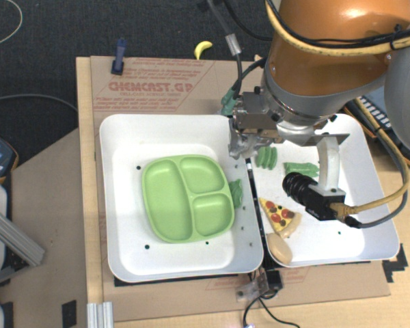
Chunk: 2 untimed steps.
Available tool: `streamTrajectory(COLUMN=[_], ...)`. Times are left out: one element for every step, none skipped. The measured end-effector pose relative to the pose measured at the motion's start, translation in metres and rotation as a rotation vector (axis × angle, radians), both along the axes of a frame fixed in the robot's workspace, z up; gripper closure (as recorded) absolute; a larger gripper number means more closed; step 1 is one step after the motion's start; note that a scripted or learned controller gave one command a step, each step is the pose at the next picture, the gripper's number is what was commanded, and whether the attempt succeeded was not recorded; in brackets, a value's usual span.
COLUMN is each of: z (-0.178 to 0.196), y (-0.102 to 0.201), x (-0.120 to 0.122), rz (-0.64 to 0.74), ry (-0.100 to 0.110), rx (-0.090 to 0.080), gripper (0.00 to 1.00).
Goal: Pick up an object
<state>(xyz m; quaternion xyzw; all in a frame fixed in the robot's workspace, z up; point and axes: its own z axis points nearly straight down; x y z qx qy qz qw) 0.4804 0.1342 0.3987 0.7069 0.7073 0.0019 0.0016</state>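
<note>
In the left bin [123, 156] lies a green three-part plate [188, 197], and a small green piece [236, 193] rests against that bin's right wall. The right bin [369, 176] holds a ribbed green item [266, 157], a second green item [301, 169], a toy pizza slice [281, 216] and a tan rounded piece [280, 251]. My gripper [244, 149] hangs low over the right bin's left edge, just left of the ribbed green item. The arm's orange band and grey wrist hide the back of the right bin. I see nothing between the fingers.
A white bracket [329, 162] with a black cylinder [307, 193] and a yellow cable [379, 203] hangs from the wrist over the right bin. A yellow banana [203, 48] and a blue clip [118, 57] sit at the back edge of the cardboard sheet [150, 87].
</note>
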Motion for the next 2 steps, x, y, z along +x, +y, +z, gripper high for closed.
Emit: streamTrajectory(z=[0.01,0.02], y=[0.0,0.001], x=[0.001,0.001], rz=[0.001,0.001], ry=[-0.003,-0.005], rx=[0.0,0.001], gripper=[1.0,1.0])
